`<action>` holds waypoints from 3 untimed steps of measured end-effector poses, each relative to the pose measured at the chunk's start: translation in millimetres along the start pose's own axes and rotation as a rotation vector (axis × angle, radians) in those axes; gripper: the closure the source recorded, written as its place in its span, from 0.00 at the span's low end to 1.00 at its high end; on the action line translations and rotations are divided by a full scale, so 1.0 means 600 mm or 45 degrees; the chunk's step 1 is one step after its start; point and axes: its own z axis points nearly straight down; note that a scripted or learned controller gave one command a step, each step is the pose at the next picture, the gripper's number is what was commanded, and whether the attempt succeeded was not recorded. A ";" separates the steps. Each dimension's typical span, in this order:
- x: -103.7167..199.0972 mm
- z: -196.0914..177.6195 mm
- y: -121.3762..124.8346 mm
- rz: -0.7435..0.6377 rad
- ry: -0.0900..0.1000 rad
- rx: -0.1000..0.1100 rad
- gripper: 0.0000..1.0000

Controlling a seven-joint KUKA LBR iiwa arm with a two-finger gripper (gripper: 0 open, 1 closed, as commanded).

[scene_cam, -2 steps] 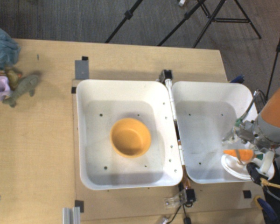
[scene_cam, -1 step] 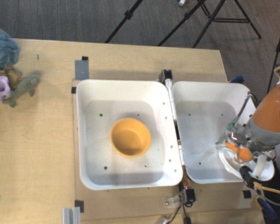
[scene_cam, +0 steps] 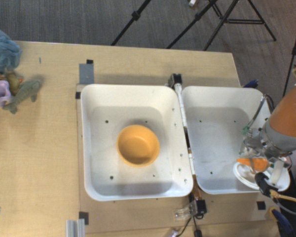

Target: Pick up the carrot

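Orange carrot [scene_cam: 250, 162] lying at lower right of the frame, in the right bin [scene_cam: 212, 132], touching a white plate-like item [scene_cam: 244, 174]. Hovering right over it, the gripper [scene_cam: 256, 154]; grasp state impossible to tell. Likely closing in for the pick, needing a firm pinch and lift next. Sitting well apart in the left bin [scene_cam: 98, 132], a yellow bowl [scene_cam: 138, 144].

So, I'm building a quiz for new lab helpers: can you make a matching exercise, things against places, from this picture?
Things:
1. orange bowl
2. carrot
3. blue cloth
4. gripper

Places:
A. far left of the bench, outside the bins
B. left bin
C. right bin's near right corner
D. just over the carrot

Pairs: 1-B, 2-C, 3-A, 4-D
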 end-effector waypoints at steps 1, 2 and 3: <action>0.000 0.000 0.000 0.000 0.000 0.000 0.00; -0.038 -0.035 0.004 0.171 -0.005 0.027 0.00; -0.019 -0.072 -0.002 0.684 -0.011 0.027 0.00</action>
